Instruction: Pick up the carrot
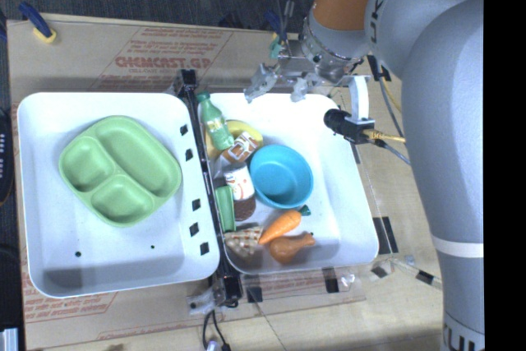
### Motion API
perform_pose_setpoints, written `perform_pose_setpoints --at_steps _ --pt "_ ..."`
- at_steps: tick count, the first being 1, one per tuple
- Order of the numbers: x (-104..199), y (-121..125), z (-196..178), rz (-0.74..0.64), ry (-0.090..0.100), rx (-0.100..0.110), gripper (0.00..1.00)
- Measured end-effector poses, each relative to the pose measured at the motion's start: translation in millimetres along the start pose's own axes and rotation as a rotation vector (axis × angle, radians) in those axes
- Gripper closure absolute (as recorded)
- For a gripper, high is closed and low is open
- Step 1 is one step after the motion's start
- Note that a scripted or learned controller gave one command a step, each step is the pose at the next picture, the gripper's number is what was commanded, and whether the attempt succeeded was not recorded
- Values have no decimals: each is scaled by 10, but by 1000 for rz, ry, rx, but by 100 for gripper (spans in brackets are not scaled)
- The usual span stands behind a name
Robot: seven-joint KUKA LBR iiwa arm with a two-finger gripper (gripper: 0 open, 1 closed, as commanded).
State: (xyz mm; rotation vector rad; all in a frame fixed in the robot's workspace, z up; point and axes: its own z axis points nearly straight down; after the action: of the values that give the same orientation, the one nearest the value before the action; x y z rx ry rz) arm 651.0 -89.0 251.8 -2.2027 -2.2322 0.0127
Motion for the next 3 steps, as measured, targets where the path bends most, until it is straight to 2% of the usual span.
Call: perform_pose_setpoints --at_steps 1,2,3 --pt "-542 -1001 472 -70 -1 5 0" --pt "-809 -1744 1362 -273 4 2 0" --pt "-549 -1675 1539 -493 -16 -26 0"
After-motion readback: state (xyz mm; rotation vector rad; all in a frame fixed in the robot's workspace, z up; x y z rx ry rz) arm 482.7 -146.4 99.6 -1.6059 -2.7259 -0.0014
